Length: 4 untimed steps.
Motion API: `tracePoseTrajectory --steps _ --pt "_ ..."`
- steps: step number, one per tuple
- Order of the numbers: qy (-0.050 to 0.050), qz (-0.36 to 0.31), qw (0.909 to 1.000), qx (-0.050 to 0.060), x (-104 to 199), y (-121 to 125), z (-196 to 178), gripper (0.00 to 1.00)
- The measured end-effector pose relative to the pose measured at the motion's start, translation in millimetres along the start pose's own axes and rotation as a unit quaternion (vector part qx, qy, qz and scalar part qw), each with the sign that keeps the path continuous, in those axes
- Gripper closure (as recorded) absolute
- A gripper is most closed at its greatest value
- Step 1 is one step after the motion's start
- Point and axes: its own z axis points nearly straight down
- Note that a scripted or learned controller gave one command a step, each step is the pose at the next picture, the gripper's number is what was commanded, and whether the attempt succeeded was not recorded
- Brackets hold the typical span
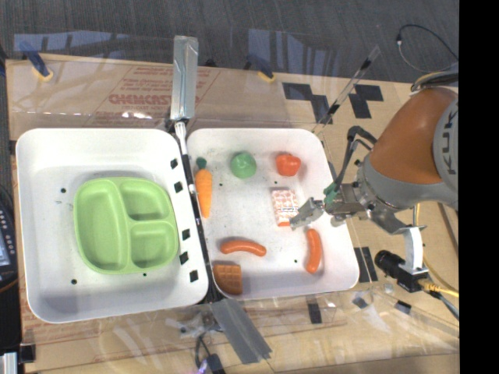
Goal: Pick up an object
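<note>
The right bin holds several toy foods. A carrot lies along its left wall, with a green round fruit and a red pepper at the back. In the middle lies a pink and white packet. One sausage lies toward the front, another sausage at the right, and a brown waffle piece sits in the front left corner. My gripper hangs over the bin just right of the packet and above the right sausage's upper end. Nothing shows in its grasp.
The left bin holds a green divided plate. A metal strip stands behind the seam between the bins. The arm's orange band and cables sit past the right bin's right wall.
</note>
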Motion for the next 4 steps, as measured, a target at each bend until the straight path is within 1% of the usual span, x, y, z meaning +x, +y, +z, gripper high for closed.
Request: tracePoseTrajectory --steps 1,2,3,4 --pt "0.0 0.0 1.0 0.0 0 0 0 0.0" --pt "0.001 0.001 1.0 0.002 -24 -2 110 0.0" --pt "0.0 0.023 0.9997 -0.002 -24 84 129 0.0" --pt "0.0 0.02 0.9998 -0.002 -23 84 119 1.0"
